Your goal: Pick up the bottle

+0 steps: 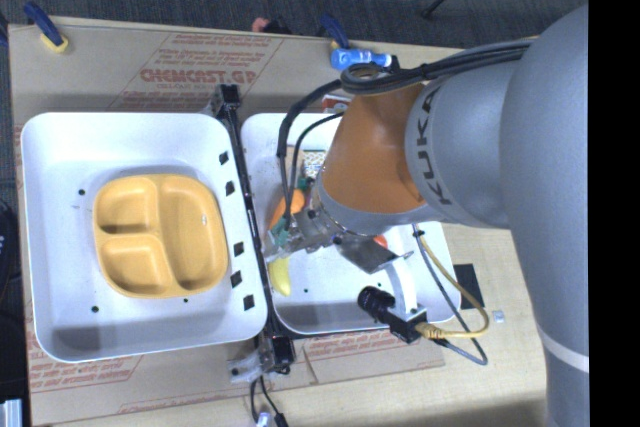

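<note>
Arm (400, 155): low over right bin (330, 313), wrist covering its contents. Bottle: not identifiable among the small items at the bin's left wall. Gripper state: cannot tell.

Two shallow white plastic bins (40, 215) on a tan cardboard-covered table (150, 65) printed with red lettering. Mustard-yellow divided tray (160, 235) in the left one. Grey arm with an orange band (375, 155). Blue clamps (45, 27) at the far edge. Small orange and yellow pieces (282, 245) in the right one.

Cardboard-covered bench (150, 65); left bin (50, 215), right bin (330, 315) side by side
</note>
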`<act>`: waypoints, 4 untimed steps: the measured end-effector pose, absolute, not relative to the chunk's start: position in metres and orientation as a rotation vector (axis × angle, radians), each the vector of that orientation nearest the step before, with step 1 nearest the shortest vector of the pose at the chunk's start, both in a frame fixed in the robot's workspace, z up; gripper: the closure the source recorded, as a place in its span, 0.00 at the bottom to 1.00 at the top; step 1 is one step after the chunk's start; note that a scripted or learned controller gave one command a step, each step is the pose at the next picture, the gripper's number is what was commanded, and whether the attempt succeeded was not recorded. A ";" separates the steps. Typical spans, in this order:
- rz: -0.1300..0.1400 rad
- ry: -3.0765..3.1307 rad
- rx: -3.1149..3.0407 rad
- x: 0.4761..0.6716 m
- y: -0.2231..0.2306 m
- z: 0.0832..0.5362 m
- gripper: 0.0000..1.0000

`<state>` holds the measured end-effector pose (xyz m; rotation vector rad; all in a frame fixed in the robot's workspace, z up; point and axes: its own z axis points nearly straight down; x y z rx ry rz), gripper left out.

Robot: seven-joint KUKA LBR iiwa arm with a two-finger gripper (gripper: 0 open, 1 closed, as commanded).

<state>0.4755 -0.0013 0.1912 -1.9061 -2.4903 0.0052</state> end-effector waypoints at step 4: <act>0.002 -2.710 -1.589 0.477 -0.063 0.268 1.00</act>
